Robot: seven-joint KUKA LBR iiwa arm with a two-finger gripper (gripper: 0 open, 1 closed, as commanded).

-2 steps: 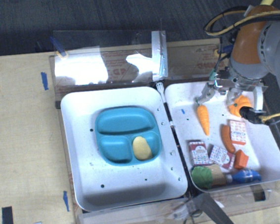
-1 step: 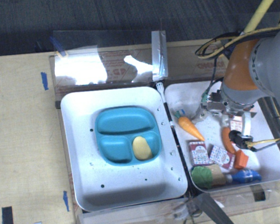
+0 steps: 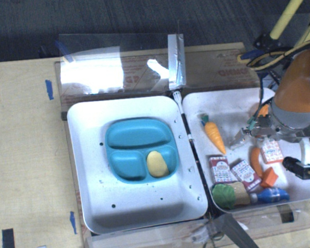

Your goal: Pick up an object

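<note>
Gripper: metal two-finger gripper (image 3: 253, 128) low over the right white bin (image 3: 227, 99), by its right wall; whether it is parted or closed, I cannot tell.
Near edge: blue plastic bottle (image 3: 272, 195), green leafy toy (image 3: 224, 194), red cartons (image 3: 220, 170) crowd together; a grab here may snag neighbours.
Further in: orange plastic carrot (image 3: 214, 135) lies apart, long axis near-to-far, tip toward near edge.
Left bin: blue divided tray (image 3: 124, 137) holding a yellow egg-shaped toy (image 3: 157, 163).

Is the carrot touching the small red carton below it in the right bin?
Apart. The camera view shows bare white bin floor between the carrot tip and the carton.
</note>
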